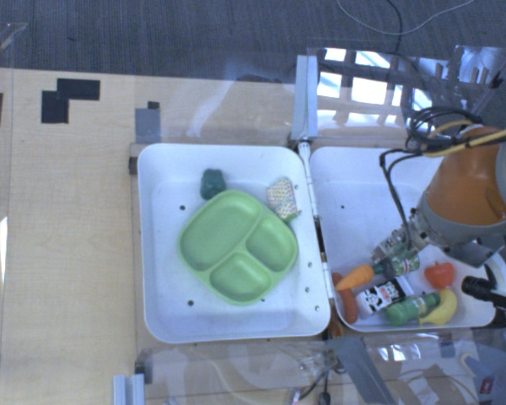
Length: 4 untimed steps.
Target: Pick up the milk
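The milk (379, 296) is a small white carton with black cow patches, lying on its side near the front edge of the right bin (354, 184). An orange carrot (355, 278) lies at its left and a green bottle (411, 309) at its right. My gripper (395, 249) hangs low in the right bin, just behind the milk and slightly to its right, over a small dark item (402, 266). Nothing is visibly held.
A red tomato (439, 273) and a yellow banana (443, 310) sit in the right bin's front right corner. The left bin (160, 226) holds a green divided plate (239, 245), a dark green object (212, 183) and a patterned yellowish piece (282, 197).
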### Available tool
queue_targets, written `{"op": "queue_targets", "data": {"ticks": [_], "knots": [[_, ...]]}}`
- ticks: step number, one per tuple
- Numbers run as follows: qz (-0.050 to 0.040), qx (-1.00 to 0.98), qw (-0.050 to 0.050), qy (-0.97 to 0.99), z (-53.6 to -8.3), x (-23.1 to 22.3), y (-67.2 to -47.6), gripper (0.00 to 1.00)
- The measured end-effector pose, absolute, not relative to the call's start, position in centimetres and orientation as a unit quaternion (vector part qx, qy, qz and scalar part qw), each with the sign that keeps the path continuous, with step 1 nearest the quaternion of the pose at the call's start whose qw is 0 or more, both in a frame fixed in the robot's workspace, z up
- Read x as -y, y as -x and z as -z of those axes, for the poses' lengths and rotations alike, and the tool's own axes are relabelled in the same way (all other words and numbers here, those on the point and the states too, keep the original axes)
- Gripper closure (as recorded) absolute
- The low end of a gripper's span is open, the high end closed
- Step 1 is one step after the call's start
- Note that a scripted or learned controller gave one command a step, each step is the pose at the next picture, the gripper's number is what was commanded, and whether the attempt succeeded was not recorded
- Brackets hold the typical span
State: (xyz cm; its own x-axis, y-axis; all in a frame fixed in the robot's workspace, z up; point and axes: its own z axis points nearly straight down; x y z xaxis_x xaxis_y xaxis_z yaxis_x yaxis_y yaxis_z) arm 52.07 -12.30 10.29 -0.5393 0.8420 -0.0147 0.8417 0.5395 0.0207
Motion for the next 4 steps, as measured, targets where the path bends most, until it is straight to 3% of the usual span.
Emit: {"op": "queue_targets", "data": {"ticks": [1,2,3,4], "knots": [[-0.0053,-0.877,0.011,-0.480,-10.3,12.3,-52.1,0.00],[-0.0053,-0.877,0.011,-0.480,-10.3,12.3,-52.1,0.00],[-0.0016,-0.831,0.003,-0.557,-11.6,13.5,-55.8,0.00],[-0.0011,-0.890,0.003,-0.455,-16.2,14.4,-50.6,0.00]]}}
